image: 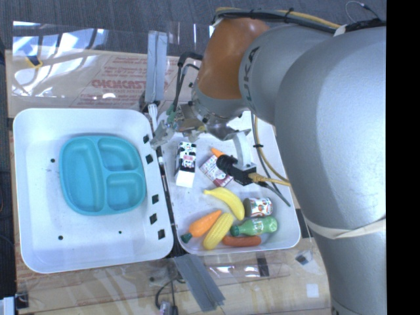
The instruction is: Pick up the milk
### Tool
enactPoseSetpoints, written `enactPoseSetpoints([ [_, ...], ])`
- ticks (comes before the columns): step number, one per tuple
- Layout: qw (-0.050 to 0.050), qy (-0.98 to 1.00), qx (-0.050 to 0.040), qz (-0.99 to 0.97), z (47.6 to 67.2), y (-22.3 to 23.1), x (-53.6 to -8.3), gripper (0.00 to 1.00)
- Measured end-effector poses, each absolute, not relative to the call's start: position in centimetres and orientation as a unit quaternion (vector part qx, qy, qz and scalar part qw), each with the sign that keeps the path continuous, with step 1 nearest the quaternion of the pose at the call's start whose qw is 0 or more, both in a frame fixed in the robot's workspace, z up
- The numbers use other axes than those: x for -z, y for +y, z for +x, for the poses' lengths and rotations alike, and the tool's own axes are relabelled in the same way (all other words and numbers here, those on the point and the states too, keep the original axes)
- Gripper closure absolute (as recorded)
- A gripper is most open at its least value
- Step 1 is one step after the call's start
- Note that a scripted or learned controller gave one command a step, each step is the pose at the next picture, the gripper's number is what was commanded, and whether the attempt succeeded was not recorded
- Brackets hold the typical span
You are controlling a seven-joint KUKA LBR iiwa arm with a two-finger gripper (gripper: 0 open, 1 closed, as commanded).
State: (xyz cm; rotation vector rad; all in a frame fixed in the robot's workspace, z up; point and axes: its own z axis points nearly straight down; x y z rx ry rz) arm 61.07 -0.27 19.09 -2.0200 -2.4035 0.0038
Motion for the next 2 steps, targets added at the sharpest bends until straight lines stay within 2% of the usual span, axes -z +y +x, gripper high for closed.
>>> enactPoseSetpoints([
  [1,0.002,-0.784,-0.0013,-0.621,56.3,-4.1,-19.1,0.00],
  [2,0.001,-0.804,-0.0007,-0.594,58.8,-0.9,-19.1,0.00],
])
